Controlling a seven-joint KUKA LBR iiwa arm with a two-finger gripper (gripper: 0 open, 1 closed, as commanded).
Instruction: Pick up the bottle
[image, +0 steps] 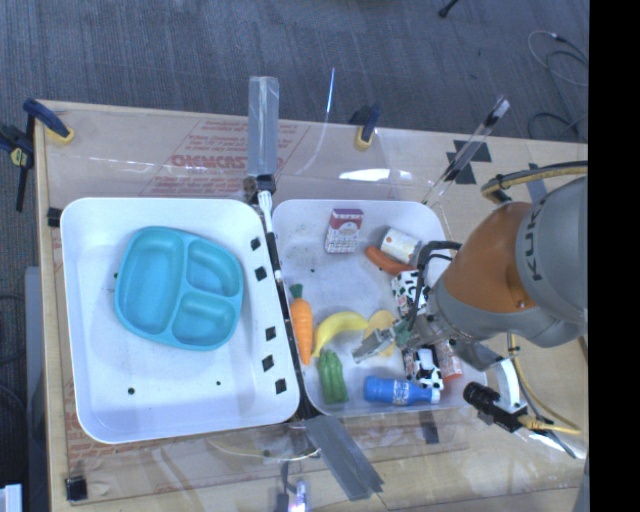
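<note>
The claw (385, 343) hangs over the right white bin (310, 225); whether it grips anything is unclear. Just below lies the smooth blue cylindrical bottle (395, 390), above the plastic-covered desk (140, 150).

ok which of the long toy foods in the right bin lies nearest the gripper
The curved yellow plastic banana: its right end nearly meets the gripper. The orange toy carrot and the green toy vegetable lie farther left.
</note>
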